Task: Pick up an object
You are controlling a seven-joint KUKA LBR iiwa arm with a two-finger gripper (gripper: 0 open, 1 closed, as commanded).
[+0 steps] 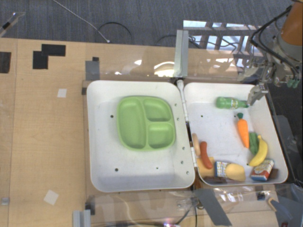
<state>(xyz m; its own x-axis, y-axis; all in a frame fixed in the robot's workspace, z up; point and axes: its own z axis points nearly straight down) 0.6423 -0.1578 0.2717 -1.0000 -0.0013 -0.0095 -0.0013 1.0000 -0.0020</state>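
At the upper right of the frame the gripper (258,94) hangs over the right bin (213,126); whether it is parted or closed cannot be told. A green bottle (231,102) lies just left of it, its label unreadable. Below lie a carrot (243,132), a banana (259,152) and a small carton (263,170) whose print is too small to read.

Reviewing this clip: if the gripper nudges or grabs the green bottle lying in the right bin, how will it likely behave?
The green bottle lies on its side, so a nudge would probably roll it across the right bin floor. Its rounded, smooth-looking body may slip between fingers. It looks like a light toy, likely rigid. The gripper sits at its cap end.
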